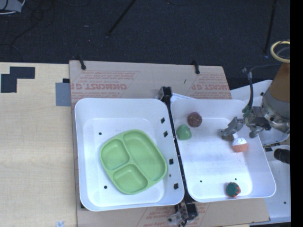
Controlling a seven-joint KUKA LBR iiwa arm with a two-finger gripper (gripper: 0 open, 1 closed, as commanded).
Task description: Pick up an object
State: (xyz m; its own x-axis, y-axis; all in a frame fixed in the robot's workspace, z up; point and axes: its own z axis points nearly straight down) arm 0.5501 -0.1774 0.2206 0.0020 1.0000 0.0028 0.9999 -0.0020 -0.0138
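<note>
My gripper (242, 129) hangs over the right side of the right bin (213, 167), its fingers spread open. Just below it an orange and white toy (240, 145) lies on the bin floor, close under the fingertips but not clasped between them. A dark red ball (194, 119) and a green lump (183, 132) rest near the bin's left wall. A small green and red piece (232, 189) sits by the front right corner.
The left bin (90, 126) holds a green divided plate (133, 161). A black clip strip (173, 145) runs between the two bins. The arm's grey and orange wrist (279, 93) stands over the right bin's outer wall.
</note>
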